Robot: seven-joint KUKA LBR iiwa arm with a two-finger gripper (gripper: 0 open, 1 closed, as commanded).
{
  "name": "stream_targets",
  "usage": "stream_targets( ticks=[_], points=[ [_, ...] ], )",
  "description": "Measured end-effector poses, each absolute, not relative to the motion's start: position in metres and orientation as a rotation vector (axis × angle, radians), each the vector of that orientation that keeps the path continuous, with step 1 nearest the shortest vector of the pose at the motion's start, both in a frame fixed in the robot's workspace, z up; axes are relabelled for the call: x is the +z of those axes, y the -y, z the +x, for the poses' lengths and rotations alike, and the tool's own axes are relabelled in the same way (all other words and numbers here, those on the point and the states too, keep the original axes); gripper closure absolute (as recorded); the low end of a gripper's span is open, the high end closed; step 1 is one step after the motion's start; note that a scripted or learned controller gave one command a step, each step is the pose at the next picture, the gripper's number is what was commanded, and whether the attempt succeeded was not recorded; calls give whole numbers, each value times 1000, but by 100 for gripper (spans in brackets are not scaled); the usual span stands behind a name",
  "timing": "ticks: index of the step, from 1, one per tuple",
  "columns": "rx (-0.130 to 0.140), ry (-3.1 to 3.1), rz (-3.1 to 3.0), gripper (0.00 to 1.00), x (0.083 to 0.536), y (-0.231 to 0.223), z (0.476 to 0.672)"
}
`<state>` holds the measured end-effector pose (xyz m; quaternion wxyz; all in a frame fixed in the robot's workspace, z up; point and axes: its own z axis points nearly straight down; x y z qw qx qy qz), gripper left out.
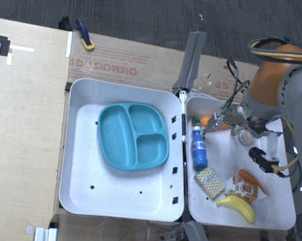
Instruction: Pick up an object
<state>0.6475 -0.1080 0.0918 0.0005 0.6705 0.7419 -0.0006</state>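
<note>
Bottle, blue and probably rigid, light and slick, is lying just below-left of the pincer. Gripping across its middle seems best. Whether the pincer is gaping or closed, one cannot tell.

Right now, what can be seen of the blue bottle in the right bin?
The blue bottle lies on its side along the left wall of the right bin, white cap end pointing to the far side, near something orange. It looks like plastic with a lighter label. Its near end lies close to a checkered packet; contact is unclear.
</note>
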Motion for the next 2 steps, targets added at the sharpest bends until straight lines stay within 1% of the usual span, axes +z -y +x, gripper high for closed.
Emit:
stream_targets(
  ticks=[1, 2],
  points=[
    [-3, -2331, 2101, 100, 102, 108, 648],
    [-3, -2331, 2102, 0, 102, 108, 648]
  ],
)
